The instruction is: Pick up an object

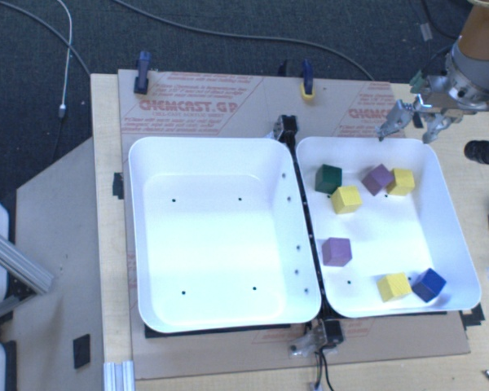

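Observation:
The right bin holds several small blocks: a green cube, a yellow cube, a purple cube, another yellow cube, a purple cube lower down, a yellow cube and a blue cube by the front rim. My gripper hangs above the far rim of the right bin, up and to the right of the blocks. Its fingers are spread apart with nothing between them.
The left bin sits beside the right one, joined by a black clamp. Both rest on a cardboard sheet held by blue clips. Cables run over the dark floor at the top left.

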